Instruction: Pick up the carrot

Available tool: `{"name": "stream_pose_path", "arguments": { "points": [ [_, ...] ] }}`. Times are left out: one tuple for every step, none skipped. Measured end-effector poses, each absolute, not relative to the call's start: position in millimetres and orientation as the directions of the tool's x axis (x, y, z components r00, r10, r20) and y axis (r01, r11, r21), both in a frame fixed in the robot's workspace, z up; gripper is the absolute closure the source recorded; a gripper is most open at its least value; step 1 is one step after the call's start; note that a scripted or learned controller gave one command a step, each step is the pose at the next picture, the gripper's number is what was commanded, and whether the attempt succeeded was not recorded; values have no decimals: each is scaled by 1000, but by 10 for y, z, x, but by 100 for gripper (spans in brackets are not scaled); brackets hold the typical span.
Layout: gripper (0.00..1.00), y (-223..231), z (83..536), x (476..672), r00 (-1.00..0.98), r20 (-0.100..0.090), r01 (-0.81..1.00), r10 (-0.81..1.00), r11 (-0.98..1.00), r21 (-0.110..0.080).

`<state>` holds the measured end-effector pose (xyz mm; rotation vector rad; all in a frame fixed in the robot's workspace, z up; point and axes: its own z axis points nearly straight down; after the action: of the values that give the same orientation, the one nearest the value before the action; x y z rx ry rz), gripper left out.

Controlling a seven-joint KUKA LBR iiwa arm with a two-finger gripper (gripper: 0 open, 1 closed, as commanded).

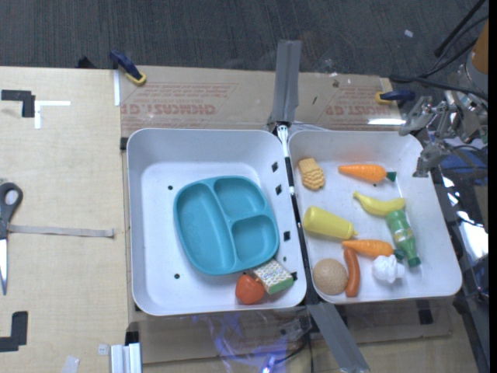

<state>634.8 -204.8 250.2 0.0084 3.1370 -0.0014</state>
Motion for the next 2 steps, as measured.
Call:
{"name": "stream_pose_path", "arguments": {
  "points": [
    [0,-2210,994,6518,-983,-4,184,184,983,0],
    [0,-2218,941,6511,-832,-4,555,555,832,1]
  ]
}}
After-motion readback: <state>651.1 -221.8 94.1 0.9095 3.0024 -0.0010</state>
